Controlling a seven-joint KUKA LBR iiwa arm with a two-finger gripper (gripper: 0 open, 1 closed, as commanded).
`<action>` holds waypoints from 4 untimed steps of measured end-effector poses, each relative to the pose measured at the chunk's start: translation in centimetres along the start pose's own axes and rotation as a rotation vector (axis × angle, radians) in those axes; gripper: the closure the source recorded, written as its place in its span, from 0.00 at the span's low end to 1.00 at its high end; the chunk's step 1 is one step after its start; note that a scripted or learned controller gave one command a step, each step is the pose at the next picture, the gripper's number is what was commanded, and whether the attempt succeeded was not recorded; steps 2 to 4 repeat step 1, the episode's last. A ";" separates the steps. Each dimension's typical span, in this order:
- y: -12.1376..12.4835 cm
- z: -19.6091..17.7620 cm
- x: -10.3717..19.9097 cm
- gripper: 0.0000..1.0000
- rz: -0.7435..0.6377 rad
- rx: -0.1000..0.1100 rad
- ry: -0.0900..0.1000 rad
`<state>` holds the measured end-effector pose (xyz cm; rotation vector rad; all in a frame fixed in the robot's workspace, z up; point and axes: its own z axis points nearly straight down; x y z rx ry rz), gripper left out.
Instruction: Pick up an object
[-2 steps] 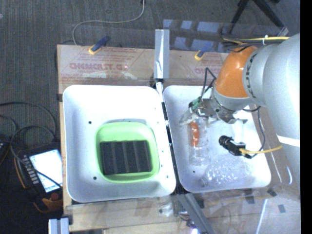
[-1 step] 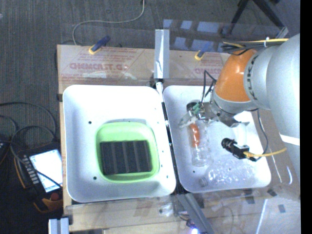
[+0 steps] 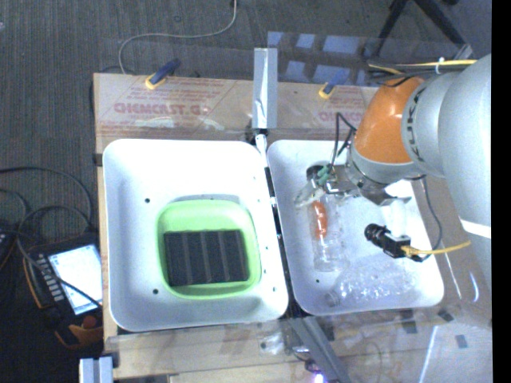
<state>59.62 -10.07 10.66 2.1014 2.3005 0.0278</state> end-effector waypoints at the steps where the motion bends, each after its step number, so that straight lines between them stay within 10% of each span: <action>1: 7.4 -7.5 0.9 1.00 -0.037 0.031 0.006; 4: 7.4 -7.5 0.9 1.00 -0.037 0.031 0.006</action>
